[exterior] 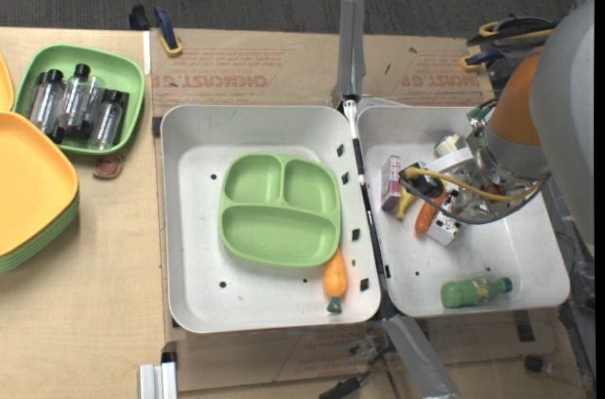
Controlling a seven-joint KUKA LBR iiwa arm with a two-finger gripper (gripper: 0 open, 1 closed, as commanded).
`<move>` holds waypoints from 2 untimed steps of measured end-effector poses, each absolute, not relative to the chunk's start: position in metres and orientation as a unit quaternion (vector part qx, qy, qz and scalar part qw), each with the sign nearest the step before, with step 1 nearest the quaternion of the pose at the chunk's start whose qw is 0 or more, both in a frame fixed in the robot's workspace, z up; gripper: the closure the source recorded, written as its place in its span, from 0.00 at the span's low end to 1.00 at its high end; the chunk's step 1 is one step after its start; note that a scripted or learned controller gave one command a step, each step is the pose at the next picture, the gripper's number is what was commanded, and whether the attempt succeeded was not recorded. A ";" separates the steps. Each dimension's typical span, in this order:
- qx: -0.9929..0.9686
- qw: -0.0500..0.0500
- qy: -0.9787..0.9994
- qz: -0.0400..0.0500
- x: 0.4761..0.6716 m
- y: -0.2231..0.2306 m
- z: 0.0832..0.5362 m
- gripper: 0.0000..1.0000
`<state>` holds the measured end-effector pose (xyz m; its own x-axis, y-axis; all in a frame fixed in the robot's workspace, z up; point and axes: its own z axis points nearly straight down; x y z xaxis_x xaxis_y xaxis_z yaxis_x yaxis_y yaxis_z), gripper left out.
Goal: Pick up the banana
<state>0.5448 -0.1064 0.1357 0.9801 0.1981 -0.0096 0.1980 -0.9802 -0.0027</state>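
Observation:
In the right bin (529, 269), the banana (404, 201) shows as a small yellow piece just left of the gripper, mostly hidden by it. My gripper (442, 201) hangs low over the bin's upper middle, wrapped in yellow cables, with a black part touching or just above the banana's right end. An orange carrot-like piece (425, 216) lies directly under the gripper, against the banana. The grey arm with its orange band (515, 109) reaches in from the right.
A pink box (391, 182) stands left of the banana near the bin's left wall. A green bottle (475, 291) lies at the bin's front. The left bin (189, 199) holds a green divided plate (281, 212) and an orange carrot (335, 275). Yellow plates (28, 189) and a green tray of bottles (80, 99) sit far left.

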 end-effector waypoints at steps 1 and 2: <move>-0.992 0.000 -0.128 0.002 0.520 -0.165 0.251 1.00; -0.989 0.000 -0.150 0.002 0.490 -0.223 0.272 1.00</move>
